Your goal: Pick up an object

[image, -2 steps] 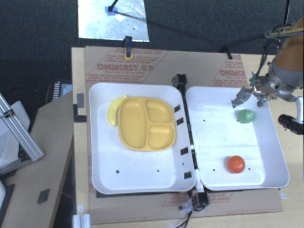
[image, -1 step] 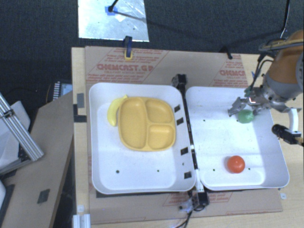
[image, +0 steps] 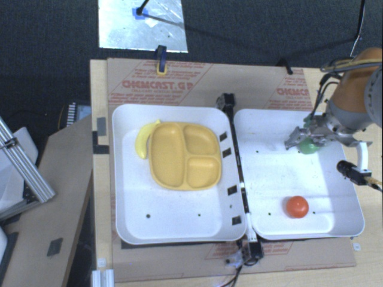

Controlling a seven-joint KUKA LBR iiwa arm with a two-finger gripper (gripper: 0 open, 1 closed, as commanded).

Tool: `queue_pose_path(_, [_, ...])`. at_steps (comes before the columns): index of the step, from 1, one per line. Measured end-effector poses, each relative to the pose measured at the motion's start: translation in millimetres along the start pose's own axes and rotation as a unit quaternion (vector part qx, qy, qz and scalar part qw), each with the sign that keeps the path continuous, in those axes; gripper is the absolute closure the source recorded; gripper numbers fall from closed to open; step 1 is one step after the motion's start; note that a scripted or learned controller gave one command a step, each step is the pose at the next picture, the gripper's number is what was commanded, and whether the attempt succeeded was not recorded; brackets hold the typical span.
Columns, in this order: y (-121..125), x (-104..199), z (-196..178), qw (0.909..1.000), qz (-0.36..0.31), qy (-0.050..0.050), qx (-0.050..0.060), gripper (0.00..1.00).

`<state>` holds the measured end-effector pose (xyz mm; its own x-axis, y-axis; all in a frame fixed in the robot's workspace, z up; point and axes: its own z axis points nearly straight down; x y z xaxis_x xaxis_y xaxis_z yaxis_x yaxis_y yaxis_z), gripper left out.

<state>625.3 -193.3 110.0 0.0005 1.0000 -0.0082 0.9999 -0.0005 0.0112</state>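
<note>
In the right bin (image: 335, 220), a small green object (image: 309, 147) lies near the far right side. My gripper (image: 304, 139) is right over it, reaching in from the right and partly covering it. Whether the gripper holds the green object cannot be made out. An orange-red ball (image: 296, 206) rests near the front of the same bin, well apart from the gripper.
The left bin (image: 128, 220) holds a yellow divided plate (image: 182, 155) with a yellow banana (image: 142, 140) against its left edge. A black hinge strip (image: 234, 160) runs between the bins. The arm (image: 356, 94) hangs over the right bin's far right corner.
</note>
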Motion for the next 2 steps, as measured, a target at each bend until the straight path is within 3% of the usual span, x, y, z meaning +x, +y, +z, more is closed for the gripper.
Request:
queue_pose_path(1, [1.9,1.0,-3.9,1.0000,-0.001,0.000,-0.004,0.00])
queue_pose_path(2, [2.8,0.6,-14.7,1.0000,-0.001,-0.001,-0.005,1.00])
